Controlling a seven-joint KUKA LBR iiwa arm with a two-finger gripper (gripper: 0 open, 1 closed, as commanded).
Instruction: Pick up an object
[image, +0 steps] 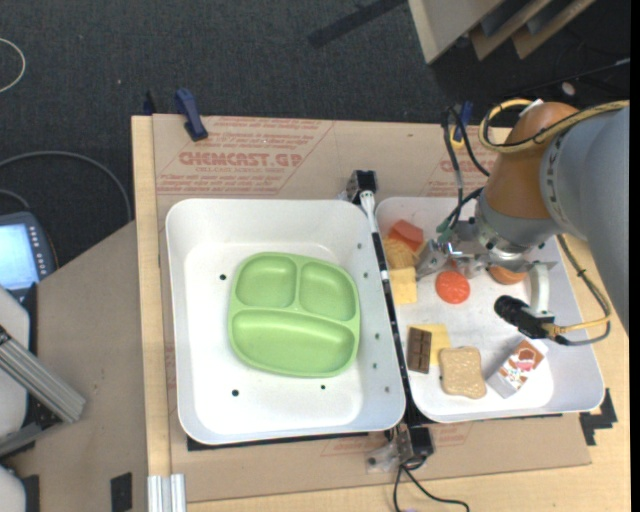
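The tool (468, 262) hangs low over the right bin (575, 385), just above a red ball (453, 288); I cannot tell how it stands. The left bin (190, 330) holds a green divided plate (294, 315).

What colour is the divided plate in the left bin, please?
Light green, seen in the camera view: the three-compartment plastic plate.
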